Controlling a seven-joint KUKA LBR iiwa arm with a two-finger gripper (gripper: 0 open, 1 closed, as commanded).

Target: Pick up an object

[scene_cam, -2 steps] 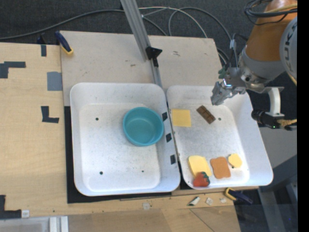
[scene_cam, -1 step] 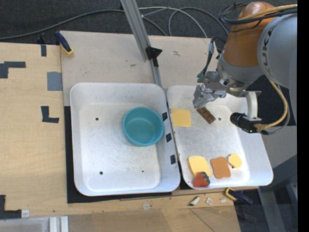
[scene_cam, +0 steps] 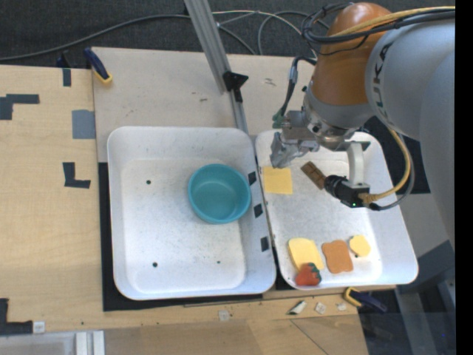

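Note:
My gripper [scene_cam: 283,156] hangs over the far left part of the right bin [scene_cam: 384,220], just above a flat yellow square [scene_cam: 278,181] that lies on the bin floor. A small brown block [scene_cam: 312,174] lies to the right of the square. Along the bin's near edge sit a yellow piece [scene_cam: 303,251], a red strawberry-like piece [scene_cam: 308,275], an orange piece [scene_cam: 338,257] and a small round yellow piece [scene_cam: 360,246]. Nothing shows between the fingers.
A blue bowl [scene_cam: 218,192] stands in the left bin [scene_cam: 140,220], close to the wall shared with the right bin. A slanted metal pole [scene_cam: 214,50] rises behind the bins. The arm's cables loop over the right bin's right side.

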